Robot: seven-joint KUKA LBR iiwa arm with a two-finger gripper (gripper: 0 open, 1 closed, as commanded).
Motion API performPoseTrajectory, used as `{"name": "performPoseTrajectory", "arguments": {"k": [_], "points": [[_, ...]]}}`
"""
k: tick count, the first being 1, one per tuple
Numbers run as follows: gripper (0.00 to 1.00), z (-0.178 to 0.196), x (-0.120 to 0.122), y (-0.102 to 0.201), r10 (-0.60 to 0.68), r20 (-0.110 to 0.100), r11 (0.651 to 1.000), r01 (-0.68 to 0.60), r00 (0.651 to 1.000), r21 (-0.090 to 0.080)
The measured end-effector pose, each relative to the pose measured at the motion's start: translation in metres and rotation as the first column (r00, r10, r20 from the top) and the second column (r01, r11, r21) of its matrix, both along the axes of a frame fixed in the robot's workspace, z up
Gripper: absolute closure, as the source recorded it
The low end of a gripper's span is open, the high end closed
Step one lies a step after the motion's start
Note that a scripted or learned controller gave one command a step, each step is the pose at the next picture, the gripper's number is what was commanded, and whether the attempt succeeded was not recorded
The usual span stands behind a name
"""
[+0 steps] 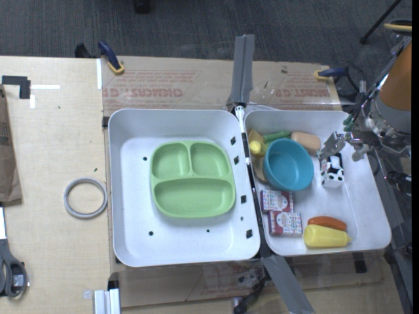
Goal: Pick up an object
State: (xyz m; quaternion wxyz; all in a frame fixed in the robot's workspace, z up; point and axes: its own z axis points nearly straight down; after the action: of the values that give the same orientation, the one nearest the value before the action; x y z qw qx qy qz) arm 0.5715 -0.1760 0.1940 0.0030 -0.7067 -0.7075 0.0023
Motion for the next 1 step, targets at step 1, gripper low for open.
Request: {"name": "performPoseTrajectory", "arguments": {"k": [1], "points": [[0.0, -0.0953, 0.0105, -0.0255, -0.085, 0.004, 0.996, 0.085, 0.996, -0.001]]}}
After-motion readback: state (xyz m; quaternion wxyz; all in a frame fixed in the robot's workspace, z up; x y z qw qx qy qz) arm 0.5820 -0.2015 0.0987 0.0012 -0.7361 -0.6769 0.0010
